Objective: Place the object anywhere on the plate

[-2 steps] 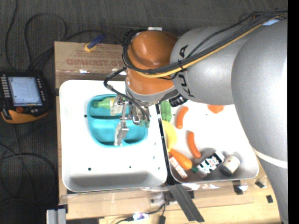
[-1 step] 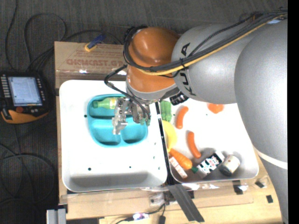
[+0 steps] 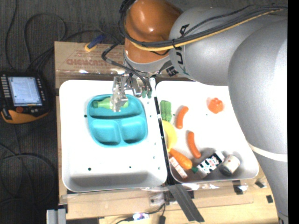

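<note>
You can see the gripper point(image 3: 119, 99) over the blue plate point(image 3: 117, 134), in its top section. A green thing point(image 3: 103, 103) lies there, long side going left to right, its right end hidden behind the fingers point(image 3: 117, 97). You can't tell if the fingers are open or pinch it.

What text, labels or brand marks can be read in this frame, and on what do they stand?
"KUKA": black letters on the grey arm, partly hidden by the cables.
Red print on the cardboard behind the bins: blurred, not readable.
Pendant screen at left: lit, too small to read.
Black-and-white box in the right bin: markings too small to read.
</note>
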Controlling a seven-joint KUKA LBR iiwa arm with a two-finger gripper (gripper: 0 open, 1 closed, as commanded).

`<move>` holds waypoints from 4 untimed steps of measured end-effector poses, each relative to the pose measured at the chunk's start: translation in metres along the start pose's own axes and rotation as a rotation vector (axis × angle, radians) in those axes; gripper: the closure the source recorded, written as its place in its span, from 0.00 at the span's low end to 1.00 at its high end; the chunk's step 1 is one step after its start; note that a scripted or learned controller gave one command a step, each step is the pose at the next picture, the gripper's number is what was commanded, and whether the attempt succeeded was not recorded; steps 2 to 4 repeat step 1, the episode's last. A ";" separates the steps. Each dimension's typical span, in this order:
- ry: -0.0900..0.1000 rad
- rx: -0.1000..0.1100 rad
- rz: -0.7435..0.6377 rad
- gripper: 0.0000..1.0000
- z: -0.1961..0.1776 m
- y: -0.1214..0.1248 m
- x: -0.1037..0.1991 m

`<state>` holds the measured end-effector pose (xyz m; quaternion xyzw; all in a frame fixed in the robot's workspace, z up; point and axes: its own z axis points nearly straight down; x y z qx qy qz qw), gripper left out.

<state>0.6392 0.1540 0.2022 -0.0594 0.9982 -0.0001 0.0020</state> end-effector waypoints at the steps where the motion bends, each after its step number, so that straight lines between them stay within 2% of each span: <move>1: 0.000 0.000 0.000 0.00 0.000 0.000 0.000; 4: 0.000 0.000 0.000 0.00 0.000 0.000 0.000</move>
